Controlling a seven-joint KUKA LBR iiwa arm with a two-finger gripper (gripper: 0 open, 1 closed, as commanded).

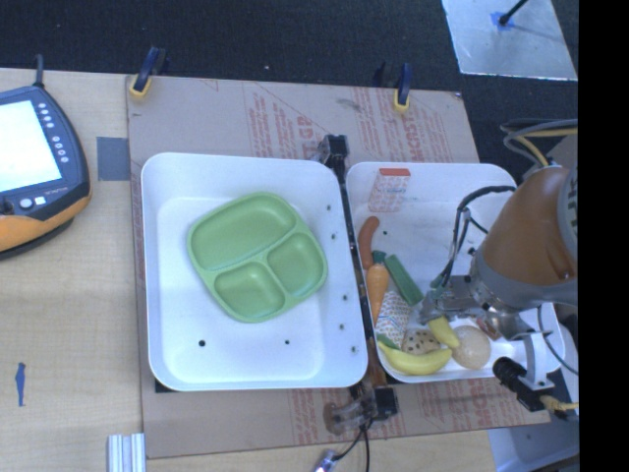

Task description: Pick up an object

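1. The gripper [439, 308], a dull metal piece at the end of the arm [526, 239], hangs low over the near end of the right bin [432, 180]. I cannot tell from this angle whether it is wide or narrow, or whether it grips anything.
2. The arm is bulky and rounded, with a smooth orange band, and black cables loop along it. It covers the right side of the right bin.
3. Toy food lies heaped in the right bin just beside the gripper. A curved yellow banana [413, 360] rests along the bin's near wall, and a pale, round, egg-like piece [470, 347] sits just right of it.
4. Left of the gripper, a tapered orange carrot [377, 285] lies lengthwise, with a slim reddish-brown sausage [367, 239] beyond it and a dark green stick [402, 277] slanting beside it. A speckled white slice [393, 313] lies between the carrot and the banana.
5. The right bin is shallow, white, glossy plastic with rounded corners.
6. The left bin [167, 264], the same shape, touches the right bin's left side. It holds a light green plastic plate [256, 254], rounded and split into three sections.
7. Both bins sit on a brown cardboard sheet [265, 116] on a wooden bench.
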